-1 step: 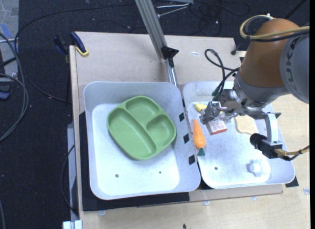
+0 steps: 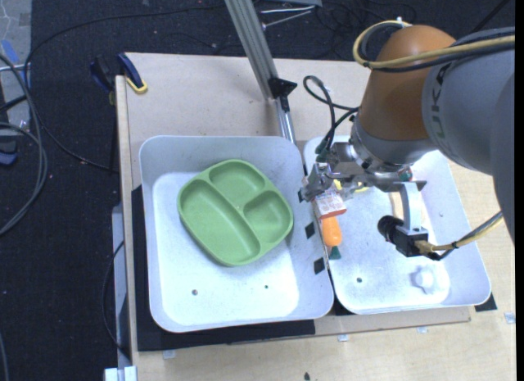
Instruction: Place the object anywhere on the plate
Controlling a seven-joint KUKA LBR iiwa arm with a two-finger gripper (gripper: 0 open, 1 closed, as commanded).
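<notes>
At frame centre the gripper (image 2: 327, 193) is hanging over a small orange bottle (image 2: 331, 222); can't tell its claw state. It's looking light, slick; take its middle, then the green plate (image 2: 236, 210).

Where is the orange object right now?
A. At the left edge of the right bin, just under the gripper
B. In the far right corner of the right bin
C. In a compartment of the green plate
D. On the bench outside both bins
A. The orange object sits at the right bin's left edge, directly below the gripper, apart from the green plate in the left bin.
</notes>
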